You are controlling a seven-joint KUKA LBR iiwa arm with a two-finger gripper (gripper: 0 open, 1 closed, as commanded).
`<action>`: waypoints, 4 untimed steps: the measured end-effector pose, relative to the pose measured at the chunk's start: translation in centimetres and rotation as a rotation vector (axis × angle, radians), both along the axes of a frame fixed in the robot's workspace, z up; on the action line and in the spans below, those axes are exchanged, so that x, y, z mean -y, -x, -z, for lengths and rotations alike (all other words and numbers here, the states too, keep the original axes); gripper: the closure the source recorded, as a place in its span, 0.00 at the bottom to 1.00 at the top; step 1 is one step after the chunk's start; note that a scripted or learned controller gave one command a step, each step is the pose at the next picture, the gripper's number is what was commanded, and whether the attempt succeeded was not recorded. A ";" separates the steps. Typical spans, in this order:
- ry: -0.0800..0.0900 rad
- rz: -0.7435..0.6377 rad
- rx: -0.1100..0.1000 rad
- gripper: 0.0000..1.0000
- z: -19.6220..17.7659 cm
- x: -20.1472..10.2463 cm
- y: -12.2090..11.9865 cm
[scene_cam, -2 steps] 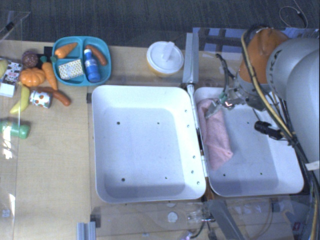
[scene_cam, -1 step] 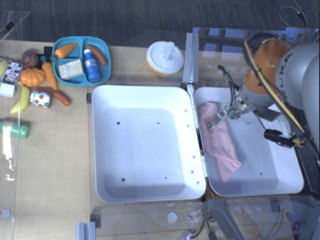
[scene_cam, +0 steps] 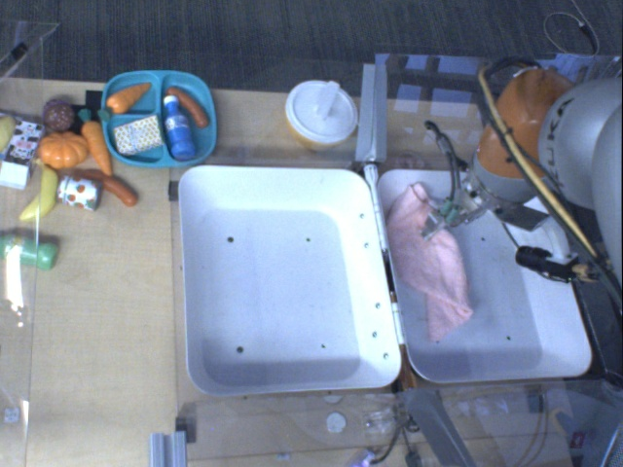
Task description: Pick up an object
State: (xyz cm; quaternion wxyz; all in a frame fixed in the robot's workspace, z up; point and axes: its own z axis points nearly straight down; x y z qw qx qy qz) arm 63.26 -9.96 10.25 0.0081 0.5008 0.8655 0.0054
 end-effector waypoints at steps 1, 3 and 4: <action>0.000 0.157 -0.014 1.00 -8.3 -4.8 -3.7; 0.000 0.152 -0.015 0.00 -8.3 -7.0 -3.7; -0.001 0.244 -0.015 0.00 -5.0 -0.7 -2.7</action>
